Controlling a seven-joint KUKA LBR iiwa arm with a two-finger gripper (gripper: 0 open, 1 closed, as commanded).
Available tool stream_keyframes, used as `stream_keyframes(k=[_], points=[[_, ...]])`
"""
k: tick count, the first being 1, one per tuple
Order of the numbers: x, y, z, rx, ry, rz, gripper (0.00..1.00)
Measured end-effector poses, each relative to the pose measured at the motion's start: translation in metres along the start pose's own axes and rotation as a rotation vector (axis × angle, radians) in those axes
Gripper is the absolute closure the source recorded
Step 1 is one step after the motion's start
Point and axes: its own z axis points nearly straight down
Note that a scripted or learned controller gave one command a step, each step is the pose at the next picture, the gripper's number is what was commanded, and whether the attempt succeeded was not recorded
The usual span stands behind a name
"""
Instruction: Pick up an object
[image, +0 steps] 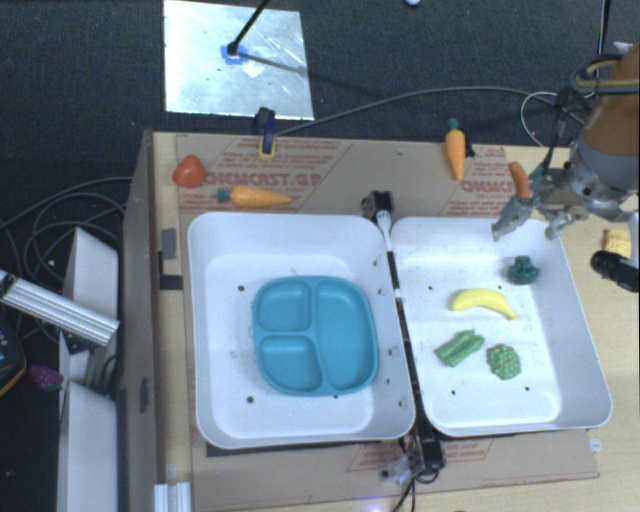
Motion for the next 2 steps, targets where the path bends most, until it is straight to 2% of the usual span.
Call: stream_keyframes(k=[1,2], points=[[0.024,-0.067,0.065,0.003,0.001,0.002,0.0],[0.08,-0.083,0.128,0.003,0.002,0.0,0.0]])
